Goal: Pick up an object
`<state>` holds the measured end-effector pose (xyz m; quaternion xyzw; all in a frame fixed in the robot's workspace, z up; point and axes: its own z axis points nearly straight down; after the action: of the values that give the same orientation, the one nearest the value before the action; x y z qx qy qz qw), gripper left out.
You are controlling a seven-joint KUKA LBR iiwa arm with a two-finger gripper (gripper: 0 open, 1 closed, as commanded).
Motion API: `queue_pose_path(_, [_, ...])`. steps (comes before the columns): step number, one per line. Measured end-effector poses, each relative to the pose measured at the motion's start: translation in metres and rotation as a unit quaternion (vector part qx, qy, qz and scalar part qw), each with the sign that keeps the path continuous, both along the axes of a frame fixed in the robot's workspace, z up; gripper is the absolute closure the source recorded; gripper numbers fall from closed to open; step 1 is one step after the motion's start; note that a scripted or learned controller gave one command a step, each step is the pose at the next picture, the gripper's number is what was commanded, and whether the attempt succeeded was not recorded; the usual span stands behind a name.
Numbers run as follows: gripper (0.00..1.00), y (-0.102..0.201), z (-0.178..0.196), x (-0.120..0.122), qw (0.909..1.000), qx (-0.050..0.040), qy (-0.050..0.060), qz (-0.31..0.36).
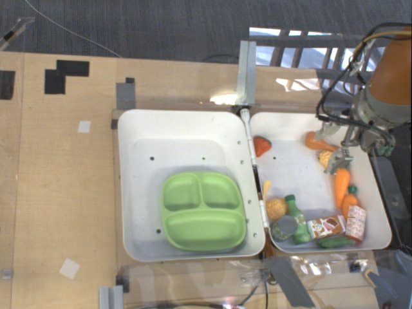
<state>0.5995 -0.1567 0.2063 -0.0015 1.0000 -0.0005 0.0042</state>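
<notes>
Orange carrot (342,184) is lying just below the claw (339,154) at the frame's right (its spread I cannot tell), so descending squarely over it seems wise.

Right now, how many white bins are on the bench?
2. The left bin holds a green divided plate. The right bin beside it holds toy food, with the gripper above its far right part.
</notes>
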Motion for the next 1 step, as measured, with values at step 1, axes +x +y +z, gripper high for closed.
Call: queue_pose_path(1, [0.0,-0.0405,-0.1093,-0.0194,0.9956,-0.0014,-0.002,0.094])
